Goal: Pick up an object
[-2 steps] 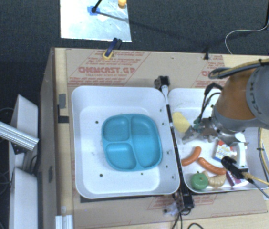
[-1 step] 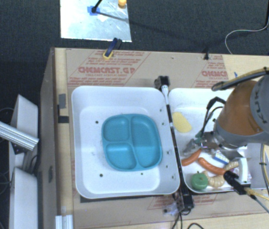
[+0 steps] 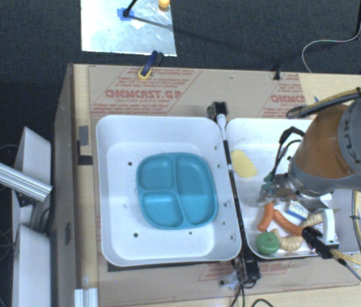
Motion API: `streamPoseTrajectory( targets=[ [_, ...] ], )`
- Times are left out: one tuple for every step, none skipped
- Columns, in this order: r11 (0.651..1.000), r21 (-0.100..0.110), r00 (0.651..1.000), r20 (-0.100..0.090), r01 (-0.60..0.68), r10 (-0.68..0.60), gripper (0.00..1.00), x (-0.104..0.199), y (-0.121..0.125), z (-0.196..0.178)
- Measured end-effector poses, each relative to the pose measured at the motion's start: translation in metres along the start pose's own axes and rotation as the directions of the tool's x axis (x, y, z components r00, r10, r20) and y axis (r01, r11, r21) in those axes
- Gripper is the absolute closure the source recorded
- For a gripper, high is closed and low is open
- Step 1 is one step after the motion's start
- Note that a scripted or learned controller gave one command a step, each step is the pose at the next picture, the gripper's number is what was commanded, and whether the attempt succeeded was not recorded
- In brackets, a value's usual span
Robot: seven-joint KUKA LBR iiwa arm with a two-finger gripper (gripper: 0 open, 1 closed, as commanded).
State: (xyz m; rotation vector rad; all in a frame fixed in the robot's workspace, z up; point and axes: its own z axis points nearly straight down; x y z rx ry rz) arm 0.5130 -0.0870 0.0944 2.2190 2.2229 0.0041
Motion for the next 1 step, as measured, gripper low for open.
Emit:
streamPoseTrajectory(
  targets=[
    [1.0,-0.001,1.0,0.0,0.002,-0.002,1.0,0.0729,0.0521,-0.0904]
  ],
)
